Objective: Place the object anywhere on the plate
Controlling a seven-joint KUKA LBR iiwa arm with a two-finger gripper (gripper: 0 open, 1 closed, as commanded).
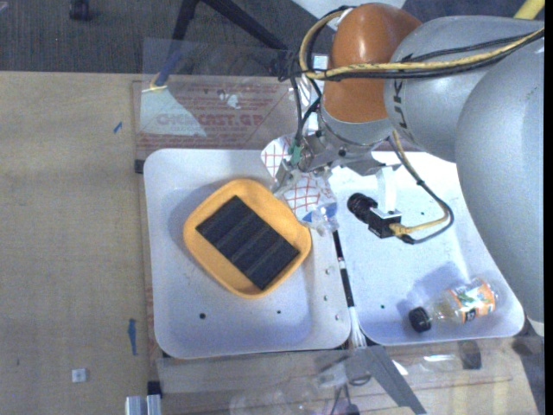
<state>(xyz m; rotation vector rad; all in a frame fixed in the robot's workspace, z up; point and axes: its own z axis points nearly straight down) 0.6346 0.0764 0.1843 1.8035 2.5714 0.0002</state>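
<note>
You see the end effector (pixel 304 164) over a red-checked paper wrapper (pixel 304 199) at the seam between the bins; whether it grips, you cannot tell. The yellow plate (pixel 246 247) lies just left-below it. Next, carry the wrapper there.

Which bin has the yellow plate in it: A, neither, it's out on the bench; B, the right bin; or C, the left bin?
C: the yellow plate lies in the left bin, while the right bin holds a bottle.
</note>
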